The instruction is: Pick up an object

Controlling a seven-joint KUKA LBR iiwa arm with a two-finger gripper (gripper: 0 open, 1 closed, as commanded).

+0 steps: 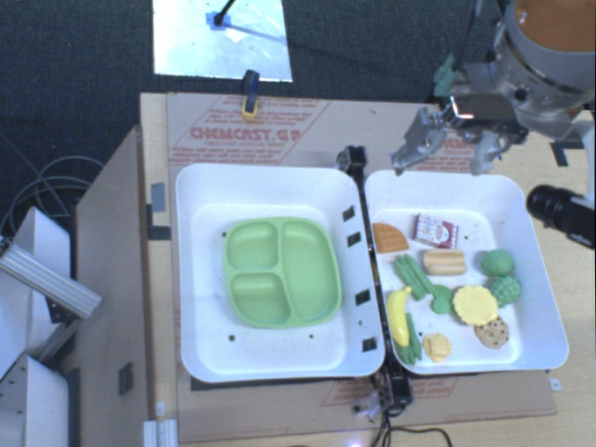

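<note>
Gripper [449, 150] hovering with fingers spread and nothing between them, above the far rim of the right bin [535, 214]. Nearest candidate, small red packet [435, 230], lying inside that bin, toward its near edge from the fingers.

Two glossy white plastic bins [200, 277], pale green divided plate [281, 272], yellow toy banana [399, 316], red-and-white patterned packet [435, 230], dark green broccoli piece [506, 290], tan cookie with dark chips [491, 331], orange-banded grey arm [549, 26].

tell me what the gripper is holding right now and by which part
Nothing. The gripper hangs open above the right bin's far rim, with no object between its fingers.
</note>
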